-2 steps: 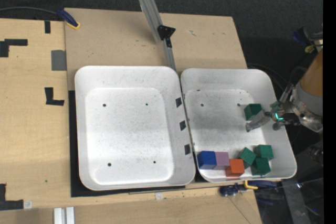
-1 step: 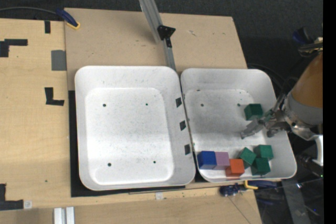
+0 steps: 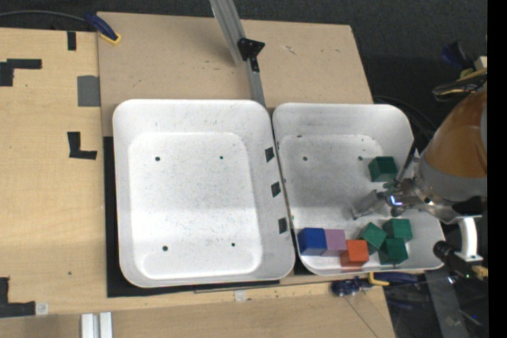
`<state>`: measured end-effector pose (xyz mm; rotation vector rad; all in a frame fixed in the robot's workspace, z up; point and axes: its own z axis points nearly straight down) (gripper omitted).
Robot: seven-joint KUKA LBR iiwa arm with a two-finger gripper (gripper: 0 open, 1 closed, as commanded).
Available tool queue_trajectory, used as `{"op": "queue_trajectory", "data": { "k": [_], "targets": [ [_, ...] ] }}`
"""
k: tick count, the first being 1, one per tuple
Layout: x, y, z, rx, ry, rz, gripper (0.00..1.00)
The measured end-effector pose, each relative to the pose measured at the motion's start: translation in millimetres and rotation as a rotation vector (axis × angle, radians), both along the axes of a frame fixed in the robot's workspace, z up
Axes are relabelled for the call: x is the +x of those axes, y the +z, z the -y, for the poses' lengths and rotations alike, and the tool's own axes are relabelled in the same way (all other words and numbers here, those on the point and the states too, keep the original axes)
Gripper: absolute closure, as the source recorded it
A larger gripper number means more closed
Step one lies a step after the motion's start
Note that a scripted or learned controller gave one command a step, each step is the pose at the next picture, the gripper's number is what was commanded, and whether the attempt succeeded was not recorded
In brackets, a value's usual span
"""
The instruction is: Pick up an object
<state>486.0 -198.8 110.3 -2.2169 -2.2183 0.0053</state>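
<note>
Landmark: the right bin is taken as reference for every place below.
Arm: the grey arm with its orange band is seen reaching in over the right rim of the right bin.
Gripper: it is held low inside the right bin, right of the bin's centre; whether it is spread or closed cannot be told, and nothing is seen gripped.
Lone green block: it is set in the right half of the bin, just above the gripper.
Green blocks: three are clustered at the bin's lower right corner, below the gripper.
Orange block: it is placed at the bin's lower edge, touching the green cluster.
Purple block: it is wedged between the orange block and the blue block, along the lower edge.
Left bin: it is butted against the right bin's left rim.
</note>
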Motion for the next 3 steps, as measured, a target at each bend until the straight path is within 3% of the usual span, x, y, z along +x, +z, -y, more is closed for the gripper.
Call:
{"op": "queue_trajectory", "data": {
  "k": [1,2,3],
  "targets": [
    [-1,-19,-1,-0.001,0.0,0.003,0.0],
    [-1,-9,-1,0.0,0.0,0.002,1.0],
    [1,35,5,-0.003,0.0,0.009,1.0]
  ]
}}
